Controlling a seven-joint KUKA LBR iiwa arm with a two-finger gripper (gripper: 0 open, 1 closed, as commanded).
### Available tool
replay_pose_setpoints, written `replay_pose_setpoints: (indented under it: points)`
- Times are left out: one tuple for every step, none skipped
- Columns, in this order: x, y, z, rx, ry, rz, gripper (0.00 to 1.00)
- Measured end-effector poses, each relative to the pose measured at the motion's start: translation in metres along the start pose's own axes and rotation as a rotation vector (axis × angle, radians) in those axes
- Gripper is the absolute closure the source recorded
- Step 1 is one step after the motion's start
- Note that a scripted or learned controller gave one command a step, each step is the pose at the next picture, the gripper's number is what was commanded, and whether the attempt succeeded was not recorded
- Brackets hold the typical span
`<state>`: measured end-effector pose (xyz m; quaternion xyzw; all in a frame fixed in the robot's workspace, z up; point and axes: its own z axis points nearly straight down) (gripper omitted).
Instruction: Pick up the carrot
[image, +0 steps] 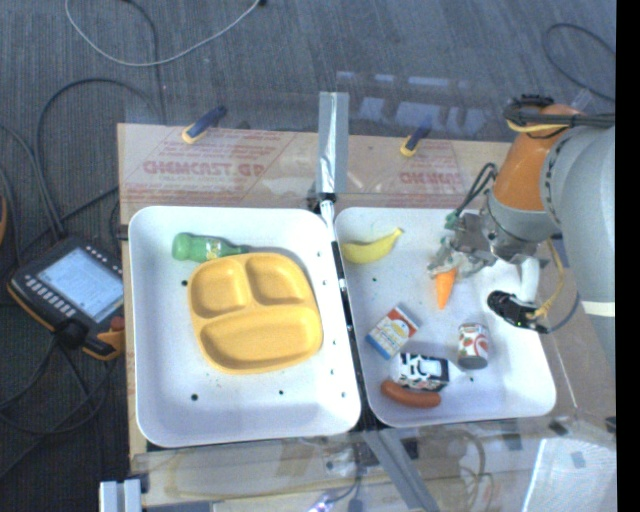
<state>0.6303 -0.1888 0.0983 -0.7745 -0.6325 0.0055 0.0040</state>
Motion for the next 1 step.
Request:
replay_pose_setpoints:
  points:
    - [0.0611,0.0243,-0.1278,-0.007,0.001,0.009,1.0]
